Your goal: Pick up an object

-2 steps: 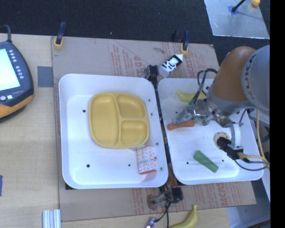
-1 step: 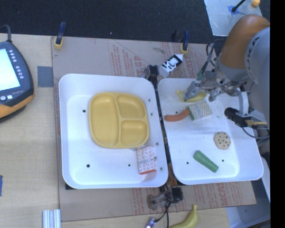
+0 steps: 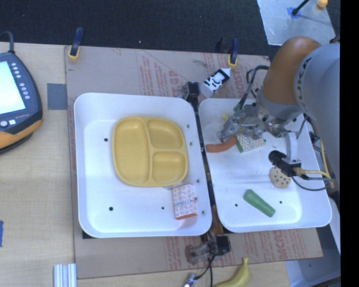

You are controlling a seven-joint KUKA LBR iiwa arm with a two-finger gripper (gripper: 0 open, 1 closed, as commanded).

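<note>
One arm over right bin (image 3: 311, 217) | gripper (image 3: 244, 126) low, finger state unreadable | orange sausage (image 3: 220, 146) just left-below it, long axis roughly across bin | green block (image 3: 259, 201) farther.

Both bins (image 3: 90, 160) are seen as smooth white plastic; the yellow tray (image 3: 134, 154) looks matt plastic; the surface (image 3: 30, 220) is pale wood, overlaid by printed cardboard (image 3: 161, 70).
</note>
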